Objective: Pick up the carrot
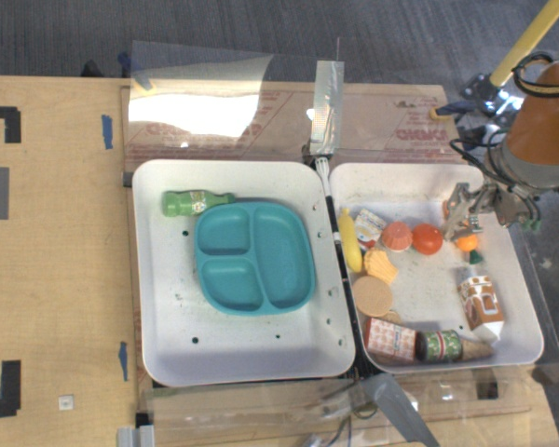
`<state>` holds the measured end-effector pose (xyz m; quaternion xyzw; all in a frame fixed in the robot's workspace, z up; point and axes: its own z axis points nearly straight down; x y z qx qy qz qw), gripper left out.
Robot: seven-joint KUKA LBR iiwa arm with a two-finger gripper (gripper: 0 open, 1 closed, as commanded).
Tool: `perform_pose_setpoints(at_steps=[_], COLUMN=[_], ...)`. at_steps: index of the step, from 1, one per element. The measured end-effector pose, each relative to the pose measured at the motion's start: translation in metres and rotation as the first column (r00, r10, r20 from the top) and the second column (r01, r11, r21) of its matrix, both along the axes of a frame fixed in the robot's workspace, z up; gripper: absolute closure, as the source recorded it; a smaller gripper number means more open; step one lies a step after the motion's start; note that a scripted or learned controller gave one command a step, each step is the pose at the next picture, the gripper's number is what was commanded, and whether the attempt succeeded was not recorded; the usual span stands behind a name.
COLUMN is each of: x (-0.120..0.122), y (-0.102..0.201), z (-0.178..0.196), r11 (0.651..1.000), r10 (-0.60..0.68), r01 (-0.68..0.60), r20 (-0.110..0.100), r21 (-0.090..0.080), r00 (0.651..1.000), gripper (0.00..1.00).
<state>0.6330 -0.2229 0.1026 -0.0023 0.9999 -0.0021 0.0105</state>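
At the right of the frame, inside the right bin (526, 291), the gripper (462, 210) hung low near the bin's upper right part, with the carrot (467, 243) lying just below it in the picture, a small orange piece with a green end. Whether the fingers were spread or closed could not be told at this size, and nothing showed between them, so the carrot could not be counted as held. Left of the carrot sat a red tomato (428, 239) and a pinkish round piece (397, 237), close enough to get in the way. To do the step well, the gripper would probably need to centre over the carrot's body rather than its green tip, turn its jaws across the short width, and come down clear of the tomato. A white carton (482, 305) lay lower in the bin, well apart. The left bin (158, 324) held a teal tray (255, 256) and a green bottle (196, 202), both irrelevant to the reach.
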Motion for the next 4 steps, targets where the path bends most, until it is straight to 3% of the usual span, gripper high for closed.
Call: perform_pose_setpoints(at_steps=[1,2,3,4], x=[0.0,0.005,0.009,0.029], y=[0.0,0.047,0.046,0.067], z=[-0.001,-0.015,0.0,0.064], r11=[1.0,0.999,0.999,0.998], r10=[0.0,-0.045,-0.045,0.057], r01=[0.0,0.045,0.045,-0.057], r20=[-0.002,-0.013,0.0,-0.006], r21=[0.001,0.005,0.002,0.002], r00=[1.0,0.999,0.999,0.998], gripper=[0.0,0.0,1.0,1.0])
